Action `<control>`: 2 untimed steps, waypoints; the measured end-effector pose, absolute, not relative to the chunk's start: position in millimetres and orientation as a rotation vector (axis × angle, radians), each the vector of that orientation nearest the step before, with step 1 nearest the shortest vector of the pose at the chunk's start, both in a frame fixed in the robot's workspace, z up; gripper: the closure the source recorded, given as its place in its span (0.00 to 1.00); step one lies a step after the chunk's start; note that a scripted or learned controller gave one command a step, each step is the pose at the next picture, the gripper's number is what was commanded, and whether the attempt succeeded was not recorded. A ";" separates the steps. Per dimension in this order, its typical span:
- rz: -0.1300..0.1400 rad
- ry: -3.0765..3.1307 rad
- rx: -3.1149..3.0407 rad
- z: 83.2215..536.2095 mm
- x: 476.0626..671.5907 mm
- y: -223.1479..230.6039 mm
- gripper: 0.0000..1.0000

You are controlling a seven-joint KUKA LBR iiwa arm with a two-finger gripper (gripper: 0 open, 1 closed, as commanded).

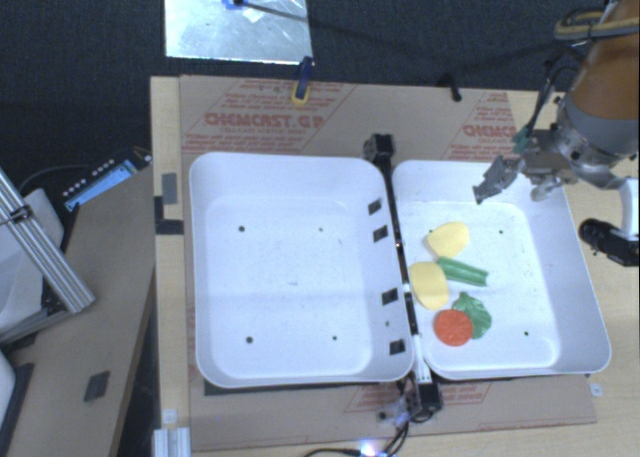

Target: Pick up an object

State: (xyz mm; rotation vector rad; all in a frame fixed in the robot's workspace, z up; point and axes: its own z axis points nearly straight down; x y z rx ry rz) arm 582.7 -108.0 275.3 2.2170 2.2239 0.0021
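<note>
Over the right bin's (560, 275) far edge the gripper (515, 183) hovers, fingers spread and empty, while the yellow toy (449, 239) below looks light, smooth, best pinched across its middle.

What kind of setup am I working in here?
Likely a robot grasping test bench in a lab: two white bins on a cardboard sheet, toy food pieces, and aluminium framing.

Left bin (290, 265) floor unobstructed throughout. Right bin (540, 275): toy cluster (452, 280) occupies floor from centre toward 7 o'clock; 3 o'clock side open to approach.
</note>
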 end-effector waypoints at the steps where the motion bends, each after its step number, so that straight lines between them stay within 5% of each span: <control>1: -0.008 2.229 2.225 164.4 561.4 -94.3 0.00; 2: 0.001 2.222 2.222 89.7 554.6 -99.6 0.00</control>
